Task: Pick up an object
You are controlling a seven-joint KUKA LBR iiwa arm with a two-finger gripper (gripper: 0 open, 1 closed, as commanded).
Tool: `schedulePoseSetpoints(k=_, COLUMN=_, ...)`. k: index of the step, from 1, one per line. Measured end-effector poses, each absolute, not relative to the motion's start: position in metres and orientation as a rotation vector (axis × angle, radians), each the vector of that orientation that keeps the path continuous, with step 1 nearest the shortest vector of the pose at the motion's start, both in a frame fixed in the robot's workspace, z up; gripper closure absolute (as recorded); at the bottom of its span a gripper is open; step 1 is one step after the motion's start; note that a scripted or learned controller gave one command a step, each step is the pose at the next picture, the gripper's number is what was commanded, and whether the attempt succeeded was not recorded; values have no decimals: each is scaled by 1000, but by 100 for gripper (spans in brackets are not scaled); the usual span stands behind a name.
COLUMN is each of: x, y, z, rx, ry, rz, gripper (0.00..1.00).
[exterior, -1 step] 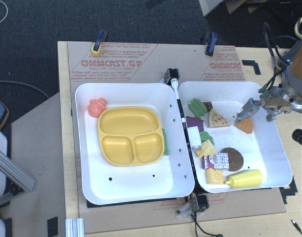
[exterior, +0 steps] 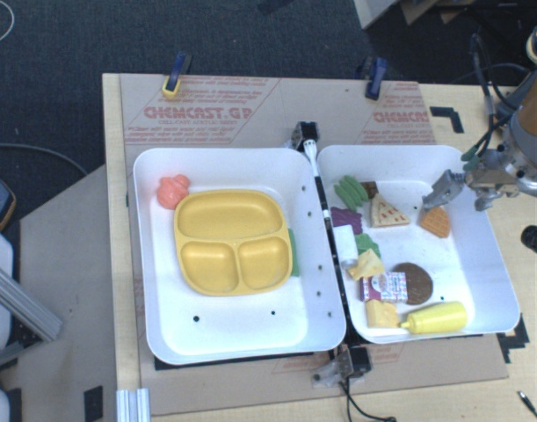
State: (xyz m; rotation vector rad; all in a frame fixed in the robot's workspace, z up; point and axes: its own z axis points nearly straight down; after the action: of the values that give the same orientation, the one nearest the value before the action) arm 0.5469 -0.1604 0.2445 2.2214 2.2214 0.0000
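Observation:
My gripper [exterior: 466, 195] hangs over the far right part of the right bin [exterior: 483, 262]. It is open, with one grey finger [exterior: 444, 188] on the left, the other toward the bin's right wall, and nothing between them. An orange food piece [exterior: 436, 223] lies on the bin floor just below and in front of the left finger. Farther left lie a tan wedge [exterior: 388, 213], a green item [exterior: 349, 190] and a purple item [exterior: 344, 221]. Near the front sit a brown cookie [exterior: 416, 282], a small printed packet [exterior: 388, 286] and a yellow bottle [exterior: 436, 317].
The left bin [exterior: 154, 262] holds a yellow divided plate [exterior: 231, 240] and a pink toy [exterior: 172, 191] at its far left corner. A white block [exterior: 344, 240] and yellow pieces [exterior: 367, 266] lie by the right bin's left wall. Clamps [exterior: 374, 77] stand at the bench's back edge.

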Motion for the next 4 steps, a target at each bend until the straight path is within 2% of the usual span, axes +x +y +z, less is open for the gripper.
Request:
schedulePoseSetpoints(k=2, x=541, y=-159, z=116, rx=2228, ry=2227, rz=-6, gripper=0)
schedulePoseSetpoints(k=3, x=540, y=-158, z=82, rx=2226, ry=2226, rz=-4, gripper=0)
schedulePoseSetpoints(k=4, x=541, y=-158, z=95, rx=2223, ry=2220, rz=1, gripper=100)
